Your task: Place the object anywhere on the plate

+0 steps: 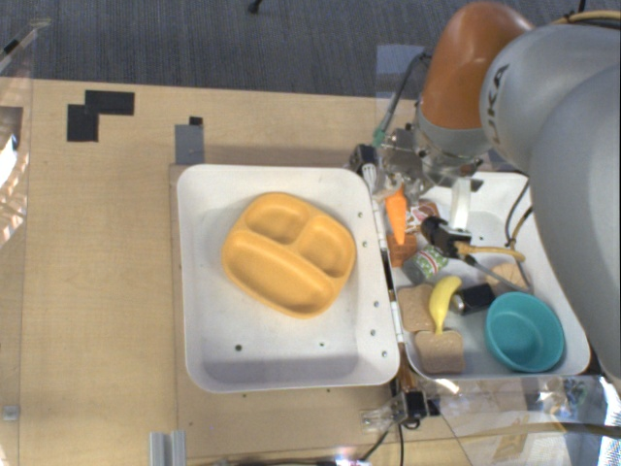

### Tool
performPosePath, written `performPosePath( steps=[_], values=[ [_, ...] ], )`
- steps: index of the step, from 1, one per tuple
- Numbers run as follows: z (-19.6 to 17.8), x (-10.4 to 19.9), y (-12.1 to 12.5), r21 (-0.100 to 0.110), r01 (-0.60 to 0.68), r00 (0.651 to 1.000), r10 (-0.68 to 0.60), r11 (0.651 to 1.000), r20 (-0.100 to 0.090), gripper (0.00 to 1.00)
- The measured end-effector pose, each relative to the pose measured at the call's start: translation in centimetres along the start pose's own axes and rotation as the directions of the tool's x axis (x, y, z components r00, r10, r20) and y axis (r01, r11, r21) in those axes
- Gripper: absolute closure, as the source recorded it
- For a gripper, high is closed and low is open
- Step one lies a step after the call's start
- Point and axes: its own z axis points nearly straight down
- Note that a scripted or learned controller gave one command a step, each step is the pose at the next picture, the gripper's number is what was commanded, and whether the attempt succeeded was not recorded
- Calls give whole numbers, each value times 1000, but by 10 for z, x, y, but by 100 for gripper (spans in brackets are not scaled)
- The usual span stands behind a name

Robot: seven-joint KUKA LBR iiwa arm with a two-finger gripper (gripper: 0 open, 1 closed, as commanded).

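Camera view, first item: where does the hand stand, and in what state?

Hand [415,184] is at the far left corner of the right bin [506,184], under the orange band of the arm [543,115]. Whether it is wide, narrow or gripping anything cannot be told; the wrist covers it.

And the task's thing?

An orange carrot [396,219] lies just below the hand, along the right bin's left wall, next to the divide between the bins. I cannot tell whether the hand touches it. It is not on the plate.

Plate?

A yellow divided plate [277,275] sits in the middle of the left bin [209,343], with nothing on it, well apart from the hand.

Other contents?

All in the right bin: a banana [442,301], a teal bowl [524,330] just to its right, a green can [425,263] below the carrot, and a tan block [439,352] at the near edge. Both bins rest on the table [97,289].
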Motion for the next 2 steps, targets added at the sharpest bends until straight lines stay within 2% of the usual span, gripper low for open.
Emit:
performPosePath(
  steps=[1,2],
  values=[
    [22,82,12,0,-35,999,35,999,0,100],
    [21,78,13,-1,-37,999,37,999,3,0]
  ],
)
